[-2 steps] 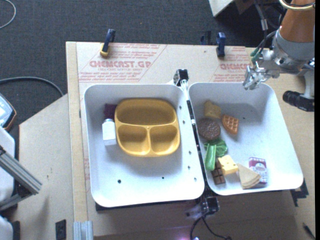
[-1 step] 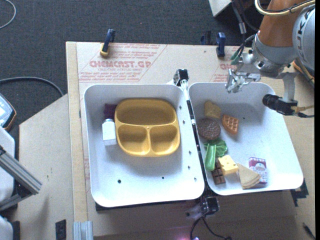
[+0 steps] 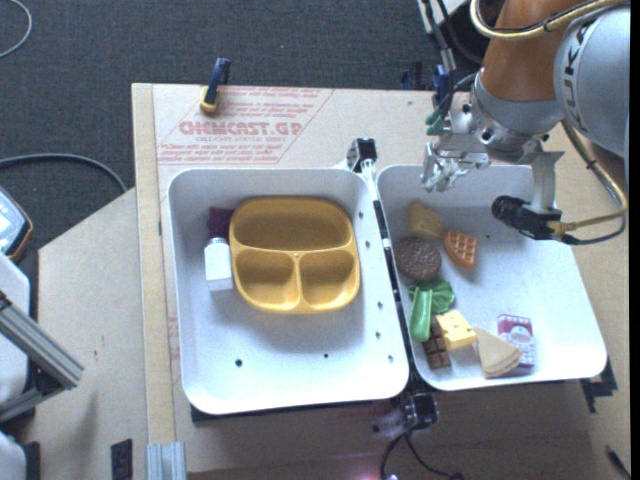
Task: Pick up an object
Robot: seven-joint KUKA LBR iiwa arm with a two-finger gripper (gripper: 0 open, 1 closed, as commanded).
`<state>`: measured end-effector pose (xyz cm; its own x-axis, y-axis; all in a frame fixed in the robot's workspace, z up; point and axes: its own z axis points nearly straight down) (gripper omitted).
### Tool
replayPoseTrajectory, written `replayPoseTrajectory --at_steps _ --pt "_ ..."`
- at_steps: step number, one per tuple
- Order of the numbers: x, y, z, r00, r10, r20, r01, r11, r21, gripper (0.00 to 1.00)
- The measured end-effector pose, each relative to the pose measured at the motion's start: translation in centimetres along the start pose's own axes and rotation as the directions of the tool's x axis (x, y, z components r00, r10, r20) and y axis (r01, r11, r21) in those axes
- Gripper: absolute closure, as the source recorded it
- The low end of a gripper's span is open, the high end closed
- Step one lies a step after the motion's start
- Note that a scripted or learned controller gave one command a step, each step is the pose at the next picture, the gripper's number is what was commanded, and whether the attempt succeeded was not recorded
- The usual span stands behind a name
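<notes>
Gripper (image 3: 441, 175), jaws' state impossible to tell, above the right bin (image 3: 570, 298) near the yellow wedge (image 3: 424, 220); crowded toy food risks a glancing, failed grasp against the burger patty (image 3: 418, 259).

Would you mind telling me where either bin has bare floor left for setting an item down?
Left white bin: open floor along the near edge, in front of the yellow divided plate. Right white bin: free patch at its right side, between the waffle piece and the small carton. Crowded: its left strip, from the brown patty to the cheese wedges.
</notes>
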<state>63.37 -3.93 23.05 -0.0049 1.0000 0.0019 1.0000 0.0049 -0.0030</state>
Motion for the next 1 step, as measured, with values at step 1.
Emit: replayPoseTrajectory --at_steps 1 --pt "5.70 0.19 -0.60 1.000 -0.002 -0.001 0.002 1.000 -0.005 1.00"
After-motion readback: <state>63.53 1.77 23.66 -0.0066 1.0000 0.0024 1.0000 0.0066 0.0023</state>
